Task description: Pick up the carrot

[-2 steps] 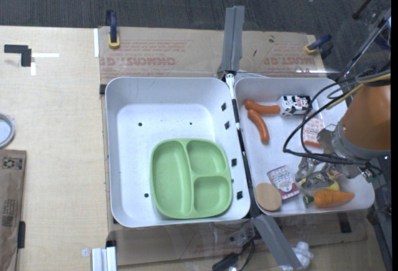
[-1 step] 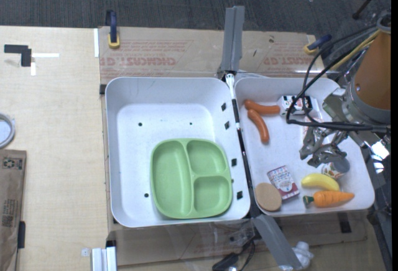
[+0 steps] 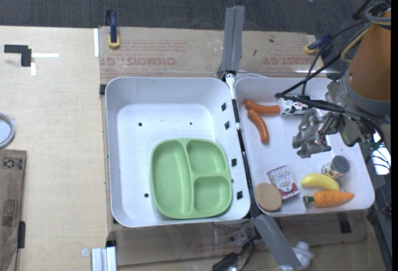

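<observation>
Lying at the near edge of the right bin (image 3: 367,198), the carrot (image 3: 333,199) rests on its side, orange body pointing right and its green stub to the left. Just behind it, nearly touching, is a yellow banana (image 3: 320,182), and behind that to the right a small cup (image 3: 336,167). To the carrot's left sit a small red-and-white carton (image 3: 283,181) and a round tan disc (image 3: 269,197), probably a toy cookie. Farther back in the same bin, two orange-red sausages (image 3: 260,119) lie near the dividing wall, with a small black-and-white box (image 3: 290,105) beside them.

The gripper (image 3: 313,146) hangs over the middle of the right bin, well behind the carrot and above the bin floor; nothing is visible between its fingers, though whether the claw is spread or closed cannot be told from this angle. The left bin (image 3: 124,139) holds a green divided plate (image 3: 191,177).

By my reading, the approach is in hand and no grasp has begun. The next move calls for travelling toward the near edge, lining the fingers across the carrot's narrow width, and descending without nudging the banana or striking the bin wall close alongside.
</observation>
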